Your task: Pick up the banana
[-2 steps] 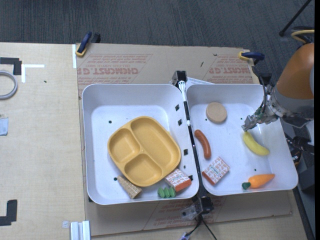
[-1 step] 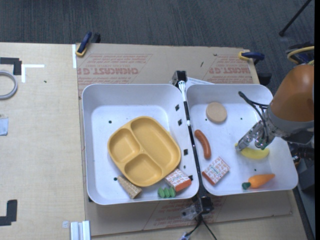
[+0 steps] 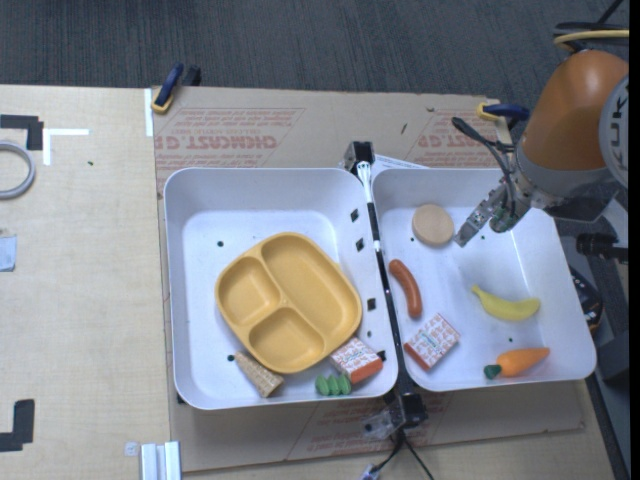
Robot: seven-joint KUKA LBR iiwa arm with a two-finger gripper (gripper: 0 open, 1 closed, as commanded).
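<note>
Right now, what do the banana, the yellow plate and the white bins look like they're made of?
The banana looks like smooth toy plastic: even yellow, no spots, faint shine. The yellow plate seems matte molded plastic, with three compartments and rounded rims. The white bins look like thin glossy plastic, with soft bright patches on the walls. None of this is certain from above.

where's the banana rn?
The banana lies in the right bin, toward its right side, just above the carrot and right of the small box.
</note>
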